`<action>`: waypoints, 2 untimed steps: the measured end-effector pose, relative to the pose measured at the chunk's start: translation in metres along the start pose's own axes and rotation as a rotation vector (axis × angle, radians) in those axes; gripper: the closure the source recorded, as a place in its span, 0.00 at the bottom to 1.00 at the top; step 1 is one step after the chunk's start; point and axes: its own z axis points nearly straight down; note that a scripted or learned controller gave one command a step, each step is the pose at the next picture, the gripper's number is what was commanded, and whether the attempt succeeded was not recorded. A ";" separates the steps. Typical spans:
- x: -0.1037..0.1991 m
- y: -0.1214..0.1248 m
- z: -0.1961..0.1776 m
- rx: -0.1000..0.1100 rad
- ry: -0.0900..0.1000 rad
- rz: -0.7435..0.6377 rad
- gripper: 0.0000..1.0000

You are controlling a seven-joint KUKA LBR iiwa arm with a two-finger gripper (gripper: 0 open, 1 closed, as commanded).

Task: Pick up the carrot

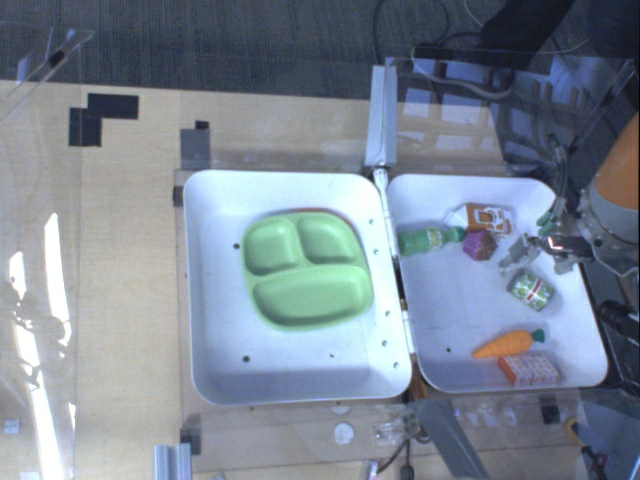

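The orange carrot (510, 344) with a green tip lies flat near the front of the right bin (440, 308), its green end pointing right. My gripper (524, 252) hangs over the right side of that bin, behind the carrot and apart from it. Directly between the gripper and the carrot sits a small green-labelled can (530, 289). Nothing of the carrot is touched by the gripper.
A red-orange box (530, 370) lies right in front of the carrot. A green bottle (430, 239), a purple item (480, 246) and a brown carton (488, 217) lie at the back of the right bin. The left bin (215, 268) holds a green divided plate (305, 268).
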 end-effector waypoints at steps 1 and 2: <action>0.021 -0.049 0.052 0.000 0.000 0.206 0.00; -0.022 -0.049 0.019 -0.002 -0.002 0.535 0.00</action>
